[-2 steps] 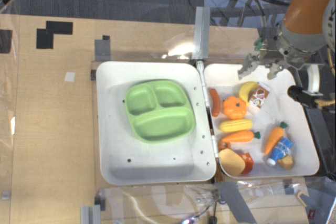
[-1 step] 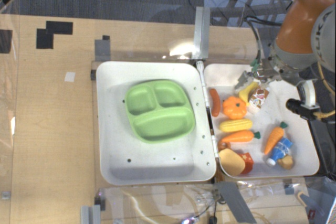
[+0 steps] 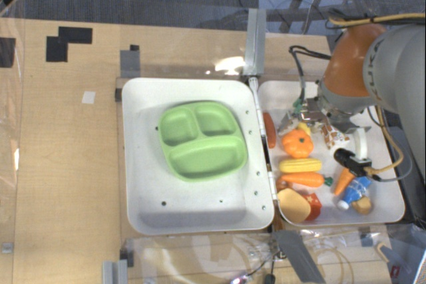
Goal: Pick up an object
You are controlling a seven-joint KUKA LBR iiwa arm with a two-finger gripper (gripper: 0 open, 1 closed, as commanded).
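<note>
Gripper (image 3: 303,118) is low in the right bin (image 3: 391,193), at about 10 o'clock from the bin's centre. It sits on the 12 o'clock edge of the orange pumpkin (image 3: 297,143), touching it or nearly so; the slant doesn't let me separate them. Gripper state: cannot tell whether it is spread or pressed together, because wrist hardware covers it. I also can't tell whether anything is pinched.

Arm (image 3: 396,66) comes in from 3 o'clock, with its orange band (image 3: 347,68) over the bin's 12 o'clock rim.

Pick candidates, all in the right bin:
- pumpkin: upright on the bin floor, 9 o'clock half
- corn cob (image 3: 300,166): lying crosswise, just at 6 o'clock of the pumpkin
- carrot (image 3: 304,179): lying crosswise, just at 6 o'clock of the corn and close against it
- red sausage (image 3: 269,130): lying along the 9 o'clock wall, at 9 o'clock of the pumpkin
- tan and red piece (image 3: 301,205): in the 7 o'clock corner, type unclear
- blue bottle (image 3: 353,193): tilted, near the 5 o'clock corner, with a small orange piece (image 3: 343,181) against its 11 o'clock side
- brown and white piece (image 3: 331,136): at 3 o'clock of the pumpkin, too small to identify

Left bin (image 3: 148,199) holds a green divided plate (image 3: 202,140), lying flat near the centre and slightly toward 12 o'clock. The two bins touch along their shared wall. Surface (image 3: 60,143) is pale wood, with black marks (image 3: 69,41) at 10 o'clock.
</note>
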